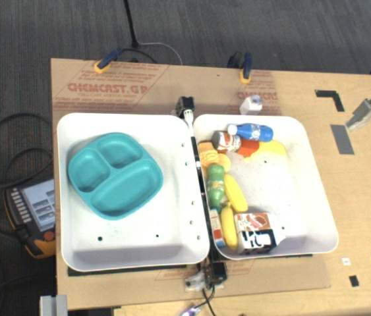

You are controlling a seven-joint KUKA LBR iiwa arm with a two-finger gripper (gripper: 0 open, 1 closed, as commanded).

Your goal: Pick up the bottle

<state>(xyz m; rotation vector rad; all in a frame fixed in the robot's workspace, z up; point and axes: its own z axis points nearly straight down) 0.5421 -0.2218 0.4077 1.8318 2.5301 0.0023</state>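
The bottle [254, 133] is blue with a white cap and lies on its side along the back wall of the right bin [317, 196], cap pointing left. A small brown and white can [223, 141] touches its cap end, and an orange piece [248, 149] lies just in front of it. A grey part of my gripper [364, 112] shows at the far right of the bench, outside the bin and well to the right of the bottle, with nothing in it that I can see.
The right bin's left side holds a green toy [215, 176], a yellow banana [235, 193] and a printed carton [255, 232]. A teal divided plate [114, 174] lies in the left bin [73, 242]. A small white object [252, 103] sits behind the right bin.
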